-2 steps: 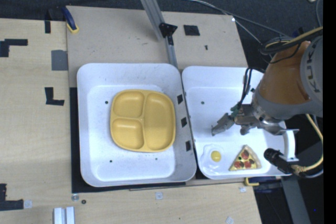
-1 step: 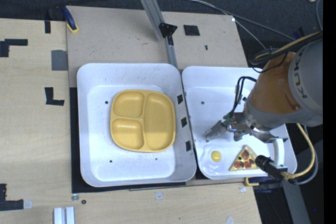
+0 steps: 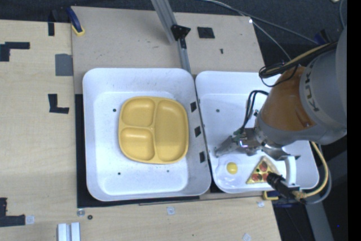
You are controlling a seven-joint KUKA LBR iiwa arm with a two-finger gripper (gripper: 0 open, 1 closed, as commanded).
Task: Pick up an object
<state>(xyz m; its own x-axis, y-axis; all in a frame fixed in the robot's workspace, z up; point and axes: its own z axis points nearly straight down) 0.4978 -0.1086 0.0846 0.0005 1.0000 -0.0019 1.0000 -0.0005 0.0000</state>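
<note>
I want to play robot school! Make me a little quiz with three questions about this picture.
1. True or false: the yellow plate sits in the left bin.
2. How many compartments does the yellow plate have? A) two B) three C) five
3. Fill in: beside the pizza slice toy in the right bin lies a toy fried ____.

Key:
1. True.
2. B, three.
3. Egg. It lies to the left of the pizza slice toy in the picture, at the near end of the right bin, just below the gripper.
</note>
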